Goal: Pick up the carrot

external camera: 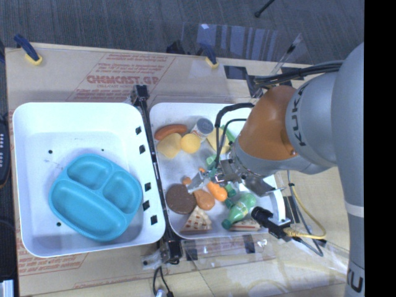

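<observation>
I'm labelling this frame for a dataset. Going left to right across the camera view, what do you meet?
Blue divided plate in the left bin → brown round cookie → orange carrot → hand → grey arm.

Plastic toys, glossy bins, brown board

The carrot (217, 191) looks like smooth, slightly shiny orange plastic, as do the yellow lemon (190, 143) and the brown disc (180, 198) left of it. Both white bins (74, 113) have a glossy moulded finish; the blue divided tray (96, 195) is satin plastic. The printed board (117, 76) beneath looks matt, like cardboard. The arm's orange band (269, 125) gleams.
</observation>
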Controlling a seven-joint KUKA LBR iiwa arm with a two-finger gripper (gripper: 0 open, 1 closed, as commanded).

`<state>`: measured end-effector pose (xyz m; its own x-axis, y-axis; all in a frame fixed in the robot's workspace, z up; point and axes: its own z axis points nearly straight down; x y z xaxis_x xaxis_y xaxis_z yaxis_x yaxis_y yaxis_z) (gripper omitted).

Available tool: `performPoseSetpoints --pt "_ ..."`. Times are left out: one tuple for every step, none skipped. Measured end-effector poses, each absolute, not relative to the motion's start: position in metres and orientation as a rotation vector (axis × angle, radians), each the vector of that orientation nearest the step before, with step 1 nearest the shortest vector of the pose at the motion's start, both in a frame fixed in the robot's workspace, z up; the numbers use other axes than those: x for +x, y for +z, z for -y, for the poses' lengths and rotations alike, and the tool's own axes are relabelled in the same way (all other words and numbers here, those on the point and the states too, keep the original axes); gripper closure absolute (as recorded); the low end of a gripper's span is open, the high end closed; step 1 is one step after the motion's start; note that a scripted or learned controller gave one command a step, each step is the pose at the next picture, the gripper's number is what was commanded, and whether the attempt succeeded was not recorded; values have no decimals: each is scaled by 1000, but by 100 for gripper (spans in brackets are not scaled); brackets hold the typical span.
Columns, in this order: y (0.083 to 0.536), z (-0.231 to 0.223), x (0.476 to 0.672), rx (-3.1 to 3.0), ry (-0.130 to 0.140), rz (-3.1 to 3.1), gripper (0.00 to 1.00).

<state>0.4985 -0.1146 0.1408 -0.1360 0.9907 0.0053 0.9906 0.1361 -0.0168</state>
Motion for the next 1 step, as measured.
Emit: performPoseSetpoints --pt "93 145 523 -2111 -3 2309 0"
